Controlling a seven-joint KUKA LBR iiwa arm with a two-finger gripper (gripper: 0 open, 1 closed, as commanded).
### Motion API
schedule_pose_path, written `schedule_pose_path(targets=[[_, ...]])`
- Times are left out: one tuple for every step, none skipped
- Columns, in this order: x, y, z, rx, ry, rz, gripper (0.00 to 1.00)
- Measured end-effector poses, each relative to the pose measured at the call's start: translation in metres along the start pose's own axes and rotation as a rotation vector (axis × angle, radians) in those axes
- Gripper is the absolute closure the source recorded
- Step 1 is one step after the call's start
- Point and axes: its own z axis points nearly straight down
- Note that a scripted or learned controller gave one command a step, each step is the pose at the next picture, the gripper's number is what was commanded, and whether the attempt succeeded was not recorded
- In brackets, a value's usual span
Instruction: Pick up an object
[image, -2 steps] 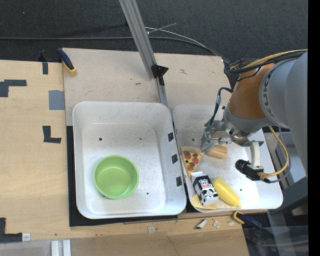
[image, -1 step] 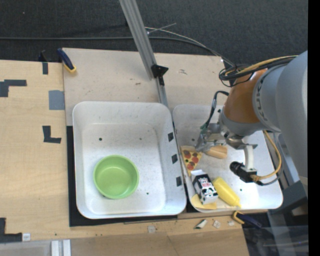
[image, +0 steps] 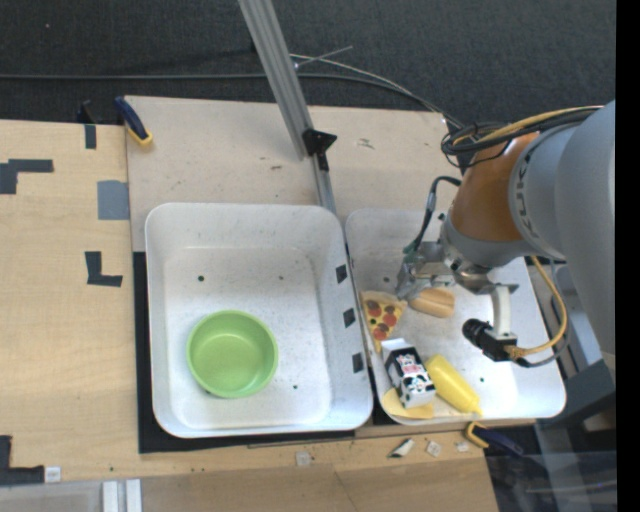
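Seen from the one camera above the bench, two shallow white bins sat side by side. The left bin (image: 170, 240) held a lime green bowl (image: 232, 352) toward its near left part. The right bin (image: 545, 395) held a small clutter: a slice of toy pizza (image: 381, 315) against the dividing wall, a black and white carton (image: 409, 372) below it, a yellow piece shaped like a banana (image: 453, 386) just beside the carton, and a tan bread-like block (image: 433, 302) higher up.

The grey arm with its orange band (image: 490, 200) reached in from the right, and the gripper (image: 420, 285) stood low over the right bin, right at the tan block's upper left edge. I could not tell how the tool was set, nor whether it had the block or was only touching it.

In my judgement the tan block was the thing being tried for. To do it well, the tool would need to be centred across the block's short width, come down squarely, and lift straight up, clear of the pizza slice nearby.

The bins rested on a pale wooden bench (image: 60, 300) marked with dark tape patches (image: 100, 268). A slanted metal rod (image: 285, 80) crossed above the left bin, cables (image: 400, 90) trailed over the dark floor behind, and a yellow-tipped clamp (image: 135, 125) gripped the far left corner.
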Motion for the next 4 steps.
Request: schedule_pose_path(targets=[[0.000, -0.001, -0.042, 0.021, 0.004, -0.001, 1.00], [-0.009, 0.006, -0.093, 0.017, 0.002, -0.001, 1.00], [-0.009, 0.005, -0.092, 0.021, 0.002, -0.001, 1.00], [0.047, 0.003, -0.100, 0.023, 0.005, -0.006, 1.00]])
